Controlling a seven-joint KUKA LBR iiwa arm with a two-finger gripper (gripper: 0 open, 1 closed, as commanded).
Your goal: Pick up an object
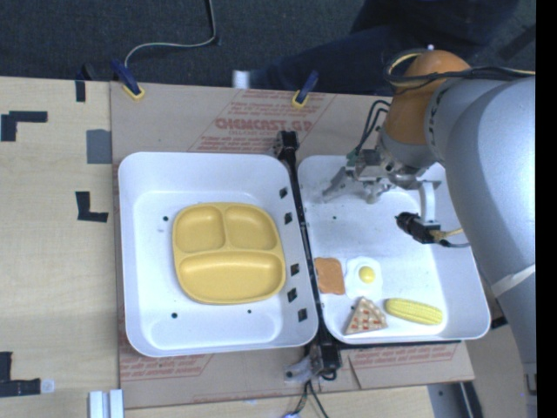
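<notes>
Two shallow white bins of smooth moulded plastic, with rounded corners and raised rims, sit side by side on a sheet of printed brown cardboard that covers the pale wood-grain worktop (52,259). The left bin (139,320) carries a glossy yellow plate (229,252) with rounded corners, pressed into three compartments: two small ones toward the far edge and one long one toward the near edge.

The right bin (466,316) holds four small toy foods gathered at its near edge: a flat orange-brown slice with rounded corners (329,276) close to the wall shared with the other bin, a fried egg (365,274) with a white rim and a domed yellow yolk just beside it, a triangular pizza wedge (365,317) with a speckled top below them, and a bumpy yellow corn cob (413,311) lying lengthwise near the bin's near right corner.

The tool (361,181) is metallic and grey, hanging over the far part of the right bin, well apart from the foods; nothing lies between its fingers, and whether they are spread or closed cannot be told. Behind it the arm (487,172) is a broad matte grey shell with an orange band.

Blue and yellow clamps (130,85) pin the cardboard at the worktop's far edge, beyond which lies dark carpet crossed by a thin cable (187,42).
</notes>
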